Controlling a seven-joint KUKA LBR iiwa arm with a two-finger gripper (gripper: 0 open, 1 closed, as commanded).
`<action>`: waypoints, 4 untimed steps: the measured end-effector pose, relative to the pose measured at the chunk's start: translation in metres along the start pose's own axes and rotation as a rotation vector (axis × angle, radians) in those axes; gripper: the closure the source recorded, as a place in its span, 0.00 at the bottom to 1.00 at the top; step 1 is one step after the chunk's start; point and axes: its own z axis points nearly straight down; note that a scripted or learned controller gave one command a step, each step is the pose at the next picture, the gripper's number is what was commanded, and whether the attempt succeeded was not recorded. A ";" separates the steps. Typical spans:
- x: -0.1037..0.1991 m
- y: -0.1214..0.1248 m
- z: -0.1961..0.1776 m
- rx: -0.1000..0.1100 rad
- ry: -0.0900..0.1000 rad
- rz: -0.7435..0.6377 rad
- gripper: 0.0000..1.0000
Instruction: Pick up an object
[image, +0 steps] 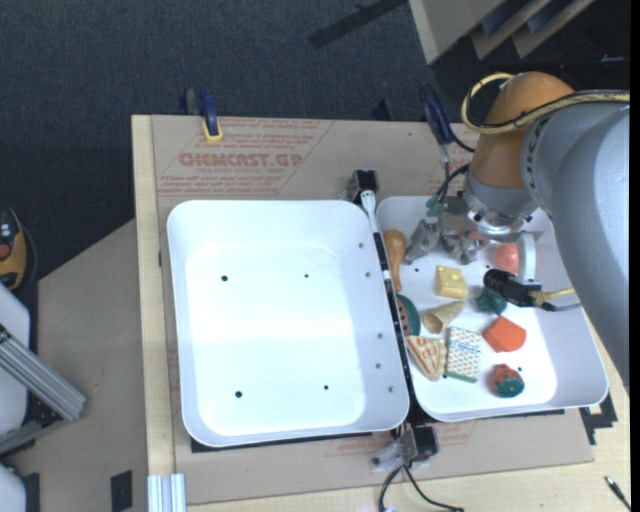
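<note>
My gripper hangs over the far part of the right bin, its grey fingers spread apart with nothing between them. Just in front of it lies a yellow block. A salmon-pink piece sits to its right beside a dark green item. An orange block, a red and green strawberry-like toy, a blue checkered pad, a waffle-patterned wedge and a tan cone lie nearer the front. A brown wooden piece leans at the bin's left wall.
The left bin stands beside the right one, their rims touching along the middle. The big grey arm with its orange band covers the bench's far right. A blue clamp holds the board's back edge.
</note>
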 end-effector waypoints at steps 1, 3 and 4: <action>0.001 -0.002 -0.010 0.007 0.003 0.000 1.00; 0.009 -0.052 -0.003 -0.041 0.008 -0.012 1.00; 0.005 -0.054 -0.003 -0.045 0.007 -0.013 1.00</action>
